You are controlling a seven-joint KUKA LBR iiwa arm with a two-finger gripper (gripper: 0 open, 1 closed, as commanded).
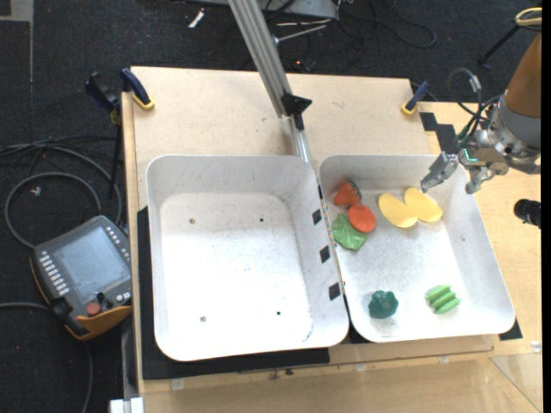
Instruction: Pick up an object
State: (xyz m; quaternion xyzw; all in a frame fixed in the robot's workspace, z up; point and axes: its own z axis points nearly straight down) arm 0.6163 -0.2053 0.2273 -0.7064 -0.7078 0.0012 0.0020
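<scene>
Toys (375, 218) crowd right bin (482, 256).

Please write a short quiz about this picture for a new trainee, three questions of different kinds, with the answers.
1. True or false: the open pincer grips a yellow flat piece.
2. Which white shallow bin holds all the small toys? A) the left bin B) the right bin
3. Fill in: near the right bin's front edge lie a dark green lumpy toy and a light green ___ toy.

Key: 1 false, its fingers are spread with nothing between them; 2 B; 3 ridged.
</scene>
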